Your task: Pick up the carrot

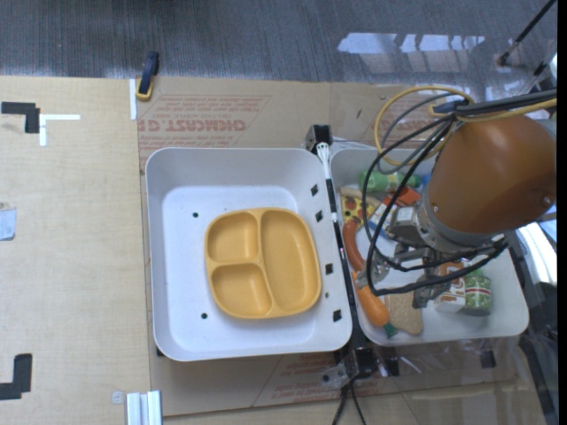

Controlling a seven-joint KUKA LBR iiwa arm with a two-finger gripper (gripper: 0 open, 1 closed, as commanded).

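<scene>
Carrot (371,307) = small, orange, tapered, green tip at the lower end. Probably a toy, so light, stiff and smooth-skinned; likely to slip or roll if pinched off-centre.

L to R: left bin (168,237) carries a yellow divided plate (263,263) at about its centre, nothing to do w/ the task. Right bin (509,321) is cluttered. The carrot lies along this bin's left wall, close to the corner nearest the view's bottom edge, slanting away from the wall toward its green tip. Above it on the same wall is a red-orange sausage-like piece (353,242), same colour family, easy to confuse. A tan flat piece (406,315) sits just beside the carrot's right side, maybe touching.

Arm's orange band (496,175) hangs over the bin's middle w/ black cables (390,237) looping down its left. Gripper (432,282) sits under it, near the carrot but right of it; grip state: can't tell, too hidden.

Best hold, imo: across the thick mid-body, jaws square to its long axis. Wall side is tight, so little clearance there.
</scene>
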